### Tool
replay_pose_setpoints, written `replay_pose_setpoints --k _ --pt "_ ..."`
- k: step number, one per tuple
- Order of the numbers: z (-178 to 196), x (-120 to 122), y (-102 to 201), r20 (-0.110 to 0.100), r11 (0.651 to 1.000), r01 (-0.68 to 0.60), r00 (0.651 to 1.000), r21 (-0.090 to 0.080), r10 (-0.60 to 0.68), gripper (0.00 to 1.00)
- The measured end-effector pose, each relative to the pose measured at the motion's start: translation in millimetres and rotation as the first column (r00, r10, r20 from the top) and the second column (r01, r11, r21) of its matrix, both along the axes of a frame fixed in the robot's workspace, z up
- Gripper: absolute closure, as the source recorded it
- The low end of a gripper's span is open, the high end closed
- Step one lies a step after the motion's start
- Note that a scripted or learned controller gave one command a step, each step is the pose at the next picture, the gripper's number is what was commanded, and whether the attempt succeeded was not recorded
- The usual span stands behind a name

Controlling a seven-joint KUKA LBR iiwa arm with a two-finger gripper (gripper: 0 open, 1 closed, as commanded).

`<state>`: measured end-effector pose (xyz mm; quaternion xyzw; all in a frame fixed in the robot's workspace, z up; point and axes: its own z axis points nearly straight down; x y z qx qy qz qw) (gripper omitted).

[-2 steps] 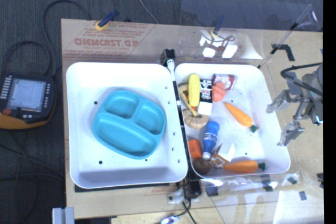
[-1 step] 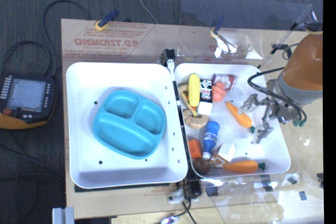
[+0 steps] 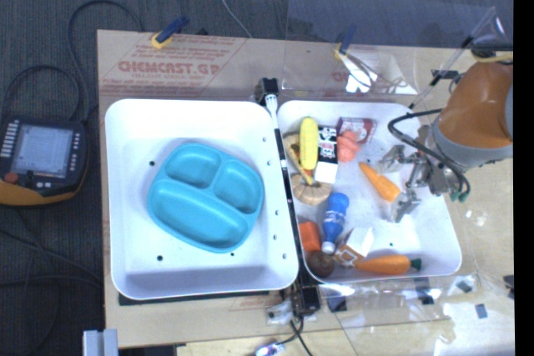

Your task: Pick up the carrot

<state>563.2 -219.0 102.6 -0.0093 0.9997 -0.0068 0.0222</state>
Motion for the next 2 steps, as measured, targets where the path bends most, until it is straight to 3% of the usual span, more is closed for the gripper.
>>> replay_pose_setpoints --k 1,2 --pt "-11 -10 39 -0.026 0.998 0.055 0.998 0.013 -0.054 0.0" --pt "-12 -1 -2 -0.031 0.915 0.404 0.915 0.016 -0.403 0.0"
